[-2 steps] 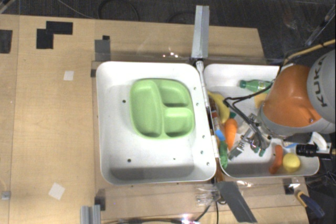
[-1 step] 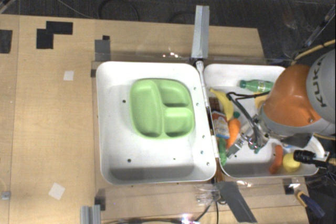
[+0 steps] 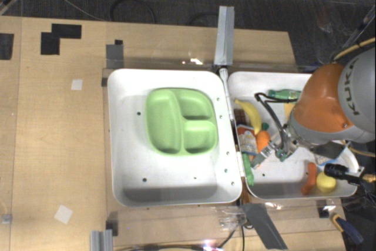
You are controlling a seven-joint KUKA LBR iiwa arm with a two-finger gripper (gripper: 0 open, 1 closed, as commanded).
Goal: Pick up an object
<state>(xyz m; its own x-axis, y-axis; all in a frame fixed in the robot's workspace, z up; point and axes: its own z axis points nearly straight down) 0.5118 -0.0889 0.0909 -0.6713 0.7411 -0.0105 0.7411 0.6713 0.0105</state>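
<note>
Two white bins sit side by side on the wooden worktop (image 3: 53, 144); the left bin (image 3: 126, 182) holds a green tray (image 3: 179, 120) with three parts, lying flat near its middle; the right bin (image 3: 276, 185) holds a pile of small things; a yellow banana (image 3: 249, 113) lies near the wall between the bins, and just below it sits a small orange ball (image 3: 262, 139); a red and orange packet (image 3: 247, 141) lies beside that ball, touching the wall side; a green stick-shaped thing (image 3: 249, 176) lies lower down along the same wall; a green bottle-like thing (image 3: 286, 93) lies near the far edge of the right bin; a long orange thing like a carrot (image 3: 309, 177) and a yellow lemon (image 3: 326, 183) sit close together in the near right corner; the arm (image 3: 329, 109) comes in from the right, with its big orange band over the right bin; the gripper (image 3: 281, 149) points down into the right bin, just beside the orange ball and near the middle of the bin floor; the arm hides much of it, so I cannot tell if the jaws are apart or closed, and I see nothing held between them; a grey metal bar (image 3: 224, 35) stands at the far end of the wall between the bins; black marks (image 3: 59, 37) show on the worktop at the far left.
</note>
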